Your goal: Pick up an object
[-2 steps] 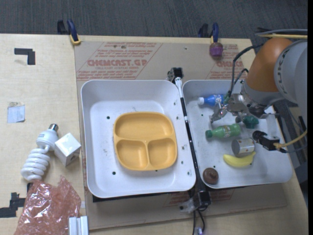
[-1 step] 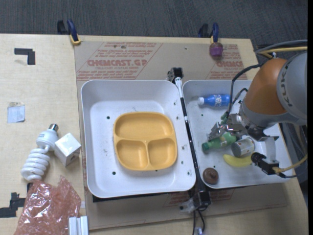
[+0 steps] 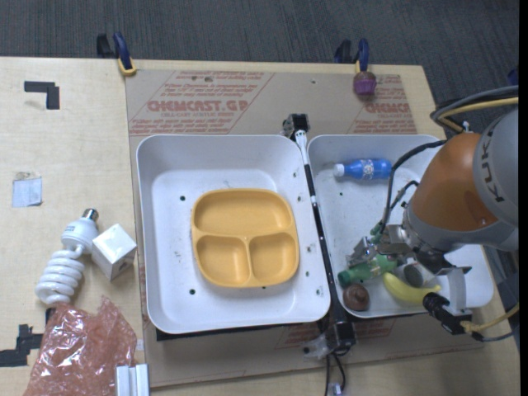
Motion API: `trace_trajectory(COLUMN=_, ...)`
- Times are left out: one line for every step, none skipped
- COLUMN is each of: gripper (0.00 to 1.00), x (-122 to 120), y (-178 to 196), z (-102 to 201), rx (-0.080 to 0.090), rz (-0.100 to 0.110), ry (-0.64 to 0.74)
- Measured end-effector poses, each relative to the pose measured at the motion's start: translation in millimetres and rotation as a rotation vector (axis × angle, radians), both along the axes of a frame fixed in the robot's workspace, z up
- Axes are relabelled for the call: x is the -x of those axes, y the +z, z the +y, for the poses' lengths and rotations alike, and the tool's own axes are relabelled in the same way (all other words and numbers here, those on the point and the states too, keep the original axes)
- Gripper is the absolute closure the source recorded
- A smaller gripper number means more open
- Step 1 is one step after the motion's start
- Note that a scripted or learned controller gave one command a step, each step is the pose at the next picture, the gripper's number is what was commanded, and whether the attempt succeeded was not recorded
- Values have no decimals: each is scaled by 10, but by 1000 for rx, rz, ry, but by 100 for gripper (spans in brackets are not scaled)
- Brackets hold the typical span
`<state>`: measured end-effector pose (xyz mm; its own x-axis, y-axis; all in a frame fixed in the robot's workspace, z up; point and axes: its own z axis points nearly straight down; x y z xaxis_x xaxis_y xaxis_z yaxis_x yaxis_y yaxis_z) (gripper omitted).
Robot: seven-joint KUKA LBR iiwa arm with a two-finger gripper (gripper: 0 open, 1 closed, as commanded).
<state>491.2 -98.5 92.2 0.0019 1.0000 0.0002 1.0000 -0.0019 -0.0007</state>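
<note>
My gripper (image 3: 373, 250) is low in the right bin (image 3: 330, 200), under the arm's orange band (image 3: 450, 196). It sits right over a green object (image 3: 373, 265) near the bin's front left. A yellow banana (image 3: 403, 290) lies just to the right of that, partly under the wrist. A brown round object (image 3: 356, 297) rests at the bin's front edge. A blue bottle (image 3: 364, 169) lies on its side at the back of the bin, apart from the gripper. Nothing shows as lifted.
The left bin (image 3: 165, 221) holds a yellow divided plate (image 3: 245, 238). On the bench at the left lie a spiral light bulb (image 3: 66, 258), a white cube (image 3: 114, 250) and a pink plastic bag (image 3: 78, 349). A purple object (image 3: 365, 82) sits by the back clamp.
</note>
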Motion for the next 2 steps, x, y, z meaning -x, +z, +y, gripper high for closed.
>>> trace_trajectory(gripper=100, x=-21, y=100, z=-7, rx=1, rz=-5, ry=-2)
trace_trajectory(gripper=100, x=-31, y=1003, z=894, rx=1, rz=-3, ry=2)
